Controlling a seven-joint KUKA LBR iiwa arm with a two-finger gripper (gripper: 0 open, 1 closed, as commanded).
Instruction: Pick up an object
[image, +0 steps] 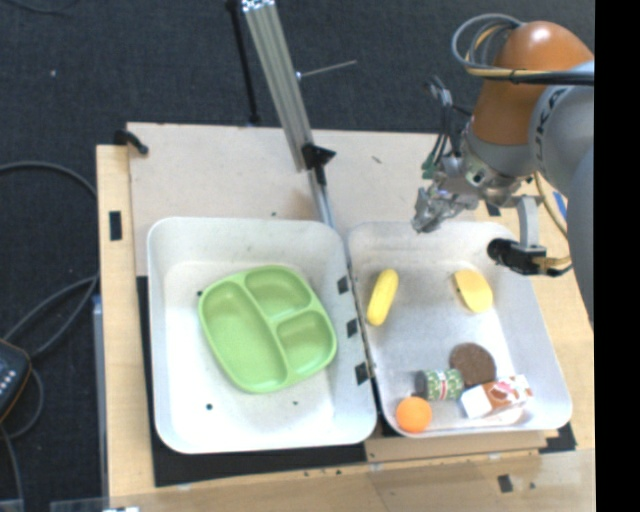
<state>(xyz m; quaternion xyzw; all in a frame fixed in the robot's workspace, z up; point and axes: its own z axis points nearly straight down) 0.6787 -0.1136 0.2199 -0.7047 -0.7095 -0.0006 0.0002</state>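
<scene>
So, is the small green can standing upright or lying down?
Lying down: the green can rests on its side in the right bin, long axis horizontal.

Bright, even overhead light; slightly soft, grainy focus.

Dark speckled floor (120, 60), pale wooden bench (200, 165) — black cable (40, 175) at left, slanted metal post (285, 90)

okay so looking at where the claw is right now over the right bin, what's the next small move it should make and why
Probably lower the claw and shift it toward the near side of the right bin. It sits at the bin's far rim with nothing between its fingers, while the objects lie nearer the camera; the yellow banana and the yellow lemon-like piece are closest and lie apart from the others.
</scene>
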